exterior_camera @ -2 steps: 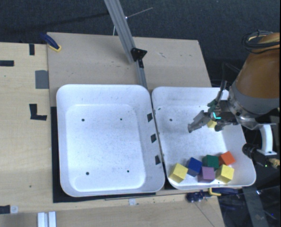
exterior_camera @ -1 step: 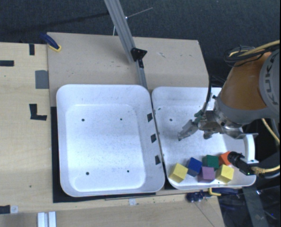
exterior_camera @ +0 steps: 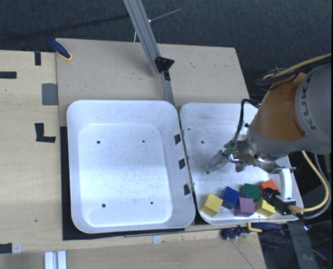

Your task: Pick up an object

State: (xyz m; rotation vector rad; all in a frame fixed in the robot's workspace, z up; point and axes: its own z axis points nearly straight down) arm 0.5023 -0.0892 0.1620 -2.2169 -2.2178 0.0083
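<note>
Several small blocks lie bunched at the near end of the right bin: a yellow block, a blue block, a green block, a purple block, a second yellow block and an orange block. My gripper hangs over the middle of the right bin, above and to the left of the blocks and apart from them. Nothing shows in its grasp. The arm's orange band and wrist hide the bin's right side.
The left bin sits beside the right one, with a shared wall between them. A slanted metal pole runs from the top of the view down to the bins' far junction. A blue and yellow clamp lies at the bench's far left.
</note>
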